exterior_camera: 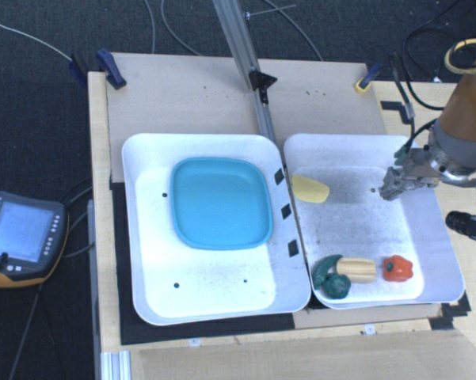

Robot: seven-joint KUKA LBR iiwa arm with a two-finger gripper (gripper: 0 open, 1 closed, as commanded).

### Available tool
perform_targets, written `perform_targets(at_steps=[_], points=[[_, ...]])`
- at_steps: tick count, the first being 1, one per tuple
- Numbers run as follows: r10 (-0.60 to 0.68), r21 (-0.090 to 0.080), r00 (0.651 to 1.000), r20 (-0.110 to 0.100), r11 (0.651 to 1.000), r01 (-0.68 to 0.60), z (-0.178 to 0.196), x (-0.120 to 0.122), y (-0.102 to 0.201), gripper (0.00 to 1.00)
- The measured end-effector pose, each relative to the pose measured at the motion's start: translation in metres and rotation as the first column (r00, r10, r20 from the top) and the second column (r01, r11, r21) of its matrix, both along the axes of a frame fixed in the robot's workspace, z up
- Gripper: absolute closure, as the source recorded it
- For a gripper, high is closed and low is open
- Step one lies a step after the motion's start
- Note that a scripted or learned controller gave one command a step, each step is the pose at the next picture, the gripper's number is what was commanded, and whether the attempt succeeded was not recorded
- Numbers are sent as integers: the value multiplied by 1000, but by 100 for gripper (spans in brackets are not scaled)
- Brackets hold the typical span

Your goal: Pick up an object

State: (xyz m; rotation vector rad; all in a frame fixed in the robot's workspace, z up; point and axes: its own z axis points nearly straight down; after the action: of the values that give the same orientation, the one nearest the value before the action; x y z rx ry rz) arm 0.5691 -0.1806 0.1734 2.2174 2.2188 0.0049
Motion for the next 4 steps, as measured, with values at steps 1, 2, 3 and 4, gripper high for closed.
perform_targets(at_steps=[1,2,3,4], points=[[-1,0,1000,-1,1000,1,55,-5,-9,100],[0,1,1000,-4,1000,0,75,-4,-9,100],[4,2,1000,-4,1000,-4,81,-2,51,100],[4,2,1000,-4,1000,-4,89,2,103,100]])
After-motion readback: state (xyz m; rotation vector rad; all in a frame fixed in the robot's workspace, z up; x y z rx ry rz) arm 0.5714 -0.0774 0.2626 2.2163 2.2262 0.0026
